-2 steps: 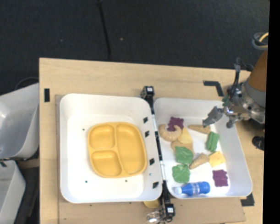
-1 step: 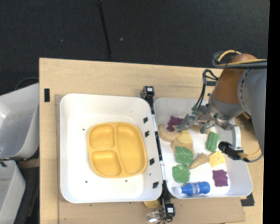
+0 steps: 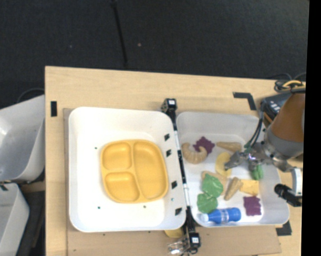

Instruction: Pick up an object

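Hovering low over the right bin [image 3: 203,121], the tool [image 3: 247,160] spreads its fingers open above toys, gripping nothing; a yellow tray [image 3: 134,170] fills the left bin [image 3: 84,201].

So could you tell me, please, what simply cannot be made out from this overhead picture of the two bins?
- Pincer, camera view: too small and blurred against the toys to tell whether it grips anything.
- Yellow piece in the right bin: partly covered by the pincer, so its shape is unclear.
- Green item: small, half hidden under the wrist; cannot be identified.
- Blue bottle: label too blurred to read.
- Yellow object below the bins: mostly hidden by the bin rims.
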Controlling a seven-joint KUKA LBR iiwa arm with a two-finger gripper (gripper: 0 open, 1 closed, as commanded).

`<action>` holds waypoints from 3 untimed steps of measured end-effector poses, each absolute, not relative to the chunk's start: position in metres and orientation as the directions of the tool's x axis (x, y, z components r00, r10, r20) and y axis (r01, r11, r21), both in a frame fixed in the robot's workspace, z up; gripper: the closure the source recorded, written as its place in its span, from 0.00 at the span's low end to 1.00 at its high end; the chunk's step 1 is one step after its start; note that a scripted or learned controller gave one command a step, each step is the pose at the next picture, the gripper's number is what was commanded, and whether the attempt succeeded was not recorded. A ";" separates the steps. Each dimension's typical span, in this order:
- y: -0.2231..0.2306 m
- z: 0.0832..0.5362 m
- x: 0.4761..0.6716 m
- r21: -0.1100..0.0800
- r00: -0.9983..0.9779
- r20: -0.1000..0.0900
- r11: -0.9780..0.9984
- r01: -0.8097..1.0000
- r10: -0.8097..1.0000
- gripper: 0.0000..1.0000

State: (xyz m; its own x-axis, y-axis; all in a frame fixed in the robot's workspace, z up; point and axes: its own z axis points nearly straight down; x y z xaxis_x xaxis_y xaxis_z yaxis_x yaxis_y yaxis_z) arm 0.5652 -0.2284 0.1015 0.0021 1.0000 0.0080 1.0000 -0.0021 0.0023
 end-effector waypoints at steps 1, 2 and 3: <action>-0.162 0.100 0.587 0.002 -0.006 0.001 0.006 1.000 1.000 0.00; -0.144 0.113 0.576 -0.004 0.004 -0.003 -0.005 1.000 1.000 0.00; -0.070 0.204 0.546 0.003 -0.007 0.002 0.007 1.000 1.000 0.00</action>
State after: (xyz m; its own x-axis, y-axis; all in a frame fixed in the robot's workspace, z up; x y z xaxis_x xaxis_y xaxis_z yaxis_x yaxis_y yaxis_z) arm 0.5458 -0.0702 0.2036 -0.0067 1.0000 0.0017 1.0000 0.0067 0.0031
